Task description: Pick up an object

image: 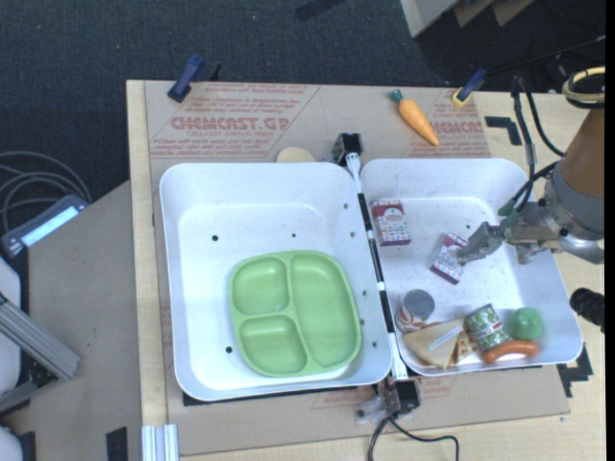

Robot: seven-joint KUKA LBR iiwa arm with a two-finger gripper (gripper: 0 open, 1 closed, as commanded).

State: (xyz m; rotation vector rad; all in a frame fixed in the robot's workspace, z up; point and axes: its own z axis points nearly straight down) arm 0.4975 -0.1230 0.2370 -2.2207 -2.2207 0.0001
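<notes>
Nearest the camera, at the front of the right bin (538, 286), lies a huddle of small things: a pale wedge-shaped piece (434, 342), a green-labelled can (486, 327), an orange sausage-like piece (507, 353) and a green ball (528, 323), all touching or nearly so; just behind them sits a grey disc (417, 304); the left bin (192, 209) carries a green divided plate (293, 312) toward its front. Further back in the right bin, the gripper (478, 242) reaches in from the right, its tips right at a small red-and-white packet (448, 257); whether the fingers are apart or closed on it cannot be told here. Behind that lies a red carton (389, 223), flat and well clear of its neighbours. Beyond the bins, on the tabletop (240, 123), rests a toy carrot (419, 119). The packet looks light, thin and somewhat crushable, probably slick-surfaced; a pinch across its narrow sides seems the safest hold; the carton would be stiffer and easier.
</notes>
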